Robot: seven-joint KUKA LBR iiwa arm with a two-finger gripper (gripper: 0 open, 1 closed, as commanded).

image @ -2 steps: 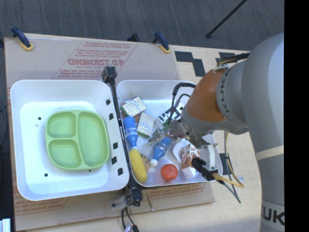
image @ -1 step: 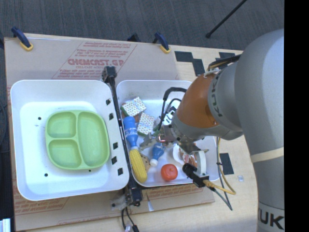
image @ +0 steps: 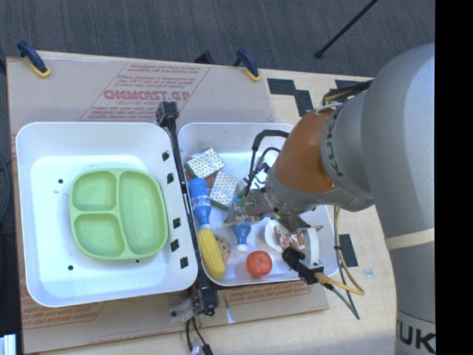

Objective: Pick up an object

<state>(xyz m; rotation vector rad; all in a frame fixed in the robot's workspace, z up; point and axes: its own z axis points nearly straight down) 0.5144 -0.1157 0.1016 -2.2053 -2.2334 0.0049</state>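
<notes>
On the tabletop (image: 295, 87) sit two white bins side by side. Left of the clamp row that joins them, the left bin (image: 37, 220) holds one green divided plate (image: 118, 213). Just right of that row, the right bin (image: 222, 135) holds two patterned blocks (image: 205, 163), one blue bottle (image: 199, 202), one corn cob (image: 211, 250) and one red tomato (image: 259, 264). Farther right, the hand (image: 247, 209) hangs low over this clutter; whether it is spread or pinching anything cannot be told. Dark carpet lies beyond.
</notes>
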